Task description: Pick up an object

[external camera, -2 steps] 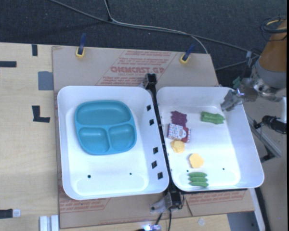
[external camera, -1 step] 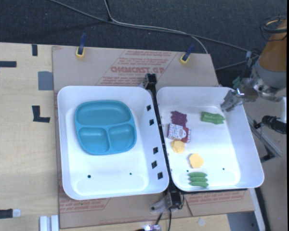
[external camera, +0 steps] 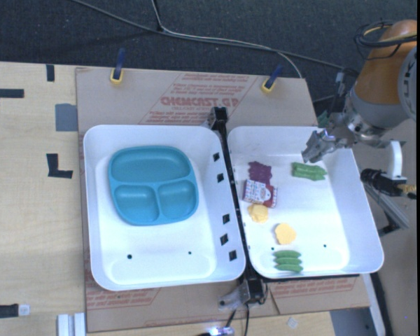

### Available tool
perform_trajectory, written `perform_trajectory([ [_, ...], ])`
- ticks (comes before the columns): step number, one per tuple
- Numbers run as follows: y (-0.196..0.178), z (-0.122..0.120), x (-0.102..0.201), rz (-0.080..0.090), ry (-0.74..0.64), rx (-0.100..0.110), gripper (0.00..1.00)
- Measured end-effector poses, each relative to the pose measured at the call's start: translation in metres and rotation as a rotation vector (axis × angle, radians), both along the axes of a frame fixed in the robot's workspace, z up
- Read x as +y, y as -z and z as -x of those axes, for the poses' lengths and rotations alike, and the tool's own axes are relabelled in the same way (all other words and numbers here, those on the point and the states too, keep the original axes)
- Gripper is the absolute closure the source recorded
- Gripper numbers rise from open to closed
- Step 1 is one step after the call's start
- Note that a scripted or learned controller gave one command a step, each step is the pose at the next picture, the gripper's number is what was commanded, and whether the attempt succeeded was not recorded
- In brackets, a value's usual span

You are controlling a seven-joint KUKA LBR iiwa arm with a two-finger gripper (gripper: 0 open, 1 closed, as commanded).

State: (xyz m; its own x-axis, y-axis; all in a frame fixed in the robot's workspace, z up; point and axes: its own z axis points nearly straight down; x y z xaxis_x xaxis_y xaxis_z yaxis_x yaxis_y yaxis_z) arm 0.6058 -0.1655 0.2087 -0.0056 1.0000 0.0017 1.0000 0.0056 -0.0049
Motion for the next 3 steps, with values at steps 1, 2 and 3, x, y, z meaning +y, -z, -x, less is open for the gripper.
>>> perform_trajectory([
  [1, 0.003, 0.005, 0.064, 0.000, -0.001, 0.002, 1.00],
  [2, 0.012, 0.007, 0.113, 0.001, -0.001, 0.002, 1.00],
  [3, -0.001, 0.008, 0.166, 0.000, -0.002, 0.000, 1.00],
])
